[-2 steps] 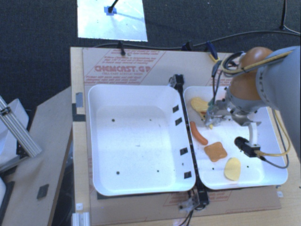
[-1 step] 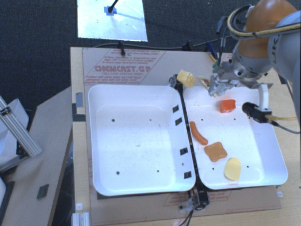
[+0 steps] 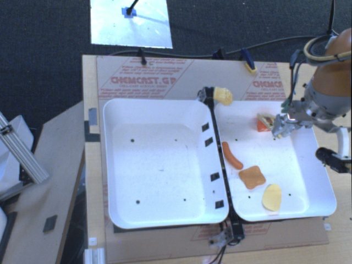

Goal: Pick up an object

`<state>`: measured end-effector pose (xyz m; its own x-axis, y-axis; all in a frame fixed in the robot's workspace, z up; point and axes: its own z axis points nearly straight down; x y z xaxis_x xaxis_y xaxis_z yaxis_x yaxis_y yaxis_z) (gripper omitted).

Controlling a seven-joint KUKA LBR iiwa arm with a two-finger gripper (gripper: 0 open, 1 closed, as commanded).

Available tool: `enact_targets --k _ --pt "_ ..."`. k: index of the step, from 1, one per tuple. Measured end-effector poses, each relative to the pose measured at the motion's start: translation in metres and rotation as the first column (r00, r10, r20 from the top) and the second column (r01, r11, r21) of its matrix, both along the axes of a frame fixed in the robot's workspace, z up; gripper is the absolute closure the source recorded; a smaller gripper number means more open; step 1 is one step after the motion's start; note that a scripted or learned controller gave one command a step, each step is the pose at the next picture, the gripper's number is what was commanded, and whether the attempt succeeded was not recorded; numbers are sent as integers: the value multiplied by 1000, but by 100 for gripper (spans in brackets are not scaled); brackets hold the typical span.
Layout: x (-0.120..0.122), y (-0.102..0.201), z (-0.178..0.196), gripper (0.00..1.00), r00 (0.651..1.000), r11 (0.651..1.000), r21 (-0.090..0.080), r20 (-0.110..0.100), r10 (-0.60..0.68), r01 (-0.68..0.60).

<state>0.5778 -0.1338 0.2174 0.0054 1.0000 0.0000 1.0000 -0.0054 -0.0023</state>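
The right bin (image 3: 308,169) holds an orange sausage-shaped piece (image 3: 232,155), a flat orange-brown piece (image 3: 252,177) and a pale yellow slice (image 3: 271,197) near its front. A red and tan block (image 3: 264,123) lies at the bin's back. A yellow lump (image 3: 223,96) rests at the far end of the divider between the bins. My gripper (image 3: 281,128) hangs low over the back right of that bin, just right of the red block and close to it. Nothing shows between its fingers.
The left bin (image 3: 118,164) lies beside the right one, with black clips along the shared rim (image 3: 214,158). Cables run along the bench's far edge (image 3: 242,53). A grey panel (image 3: 131,15) lies beyond the bench, and an aluminium rail (image 3: 22,153) stands at the left.
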Motion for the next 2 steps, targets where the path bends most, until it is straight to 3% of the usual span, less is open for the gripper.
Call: enact_targets --k 1,2 --pt "3 5 1 0 1000 1000 -1 3 9 -9" --pt "22 39 -123 0 1000 1000 -1 5 8 -8"
